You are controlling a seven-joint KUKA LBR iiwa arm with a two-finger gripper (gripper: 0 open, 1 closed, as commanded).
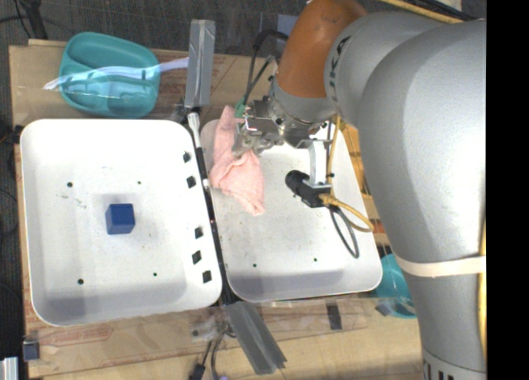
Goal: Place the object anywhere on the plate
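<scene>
The gripper (250, 128) hangs low over the back-left corner of the right bin (289, 279), under the orange band of the arm (413, 163). The metal parts of the wrist hide its tip, so I cannot tell if it is spread or closed. The pink cloth (238, 173) meets the gripper at its upper edge and falls from there toward the front and the left, with its lower end on the bin floor near the wall between the two bins. I judge that the cloth is bunched and drawn upward because its top is caught at the gripper, but a real grasp is not visible. In the left bin (50, 287) a blue cube (121, 218) lies alone, well apart from the gripper. A teal plate (107, 73), wrapped in clear plastic, rests on the bench behind the left bin. If the cloth is the object, it is far from the plate, and the carrying step is not yet done.
</scene>
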